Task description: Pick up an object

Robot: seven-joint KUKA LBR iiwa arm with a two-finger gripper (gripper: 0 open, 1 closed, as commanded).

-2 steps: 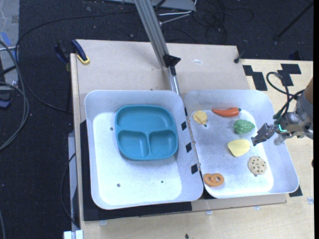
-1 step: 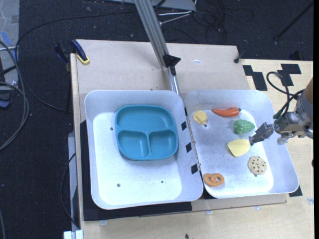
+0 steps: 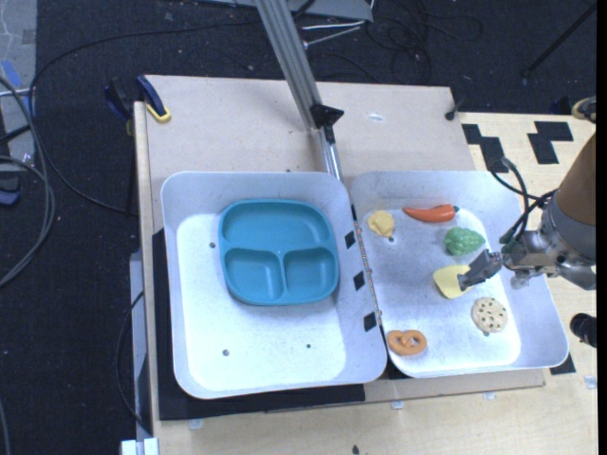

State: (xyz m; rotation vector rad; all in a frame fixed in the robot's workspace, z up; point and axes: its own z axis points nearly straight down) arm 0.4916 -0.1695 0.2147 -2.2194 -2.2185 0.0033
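Arm point(image 3: 579, 197): one unit, orange band on the upper segment, grey cylindrical section below it. Wrist: pale grey metal block. Black cables loop alongside. Gripper point(image 3: 477, 268): dark, slim, small against the wrist.

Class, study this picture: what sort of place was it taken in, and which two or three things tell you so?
Most likely a robotics lab or test bench. A robot arm reaches over two white bins, toy food such as a pretzel and cookie lies in one, and loose cables trail across the dark floor.

Open floor between pretzel point(image 3: 406, 341) and cookie point(image 3: 488, 315)
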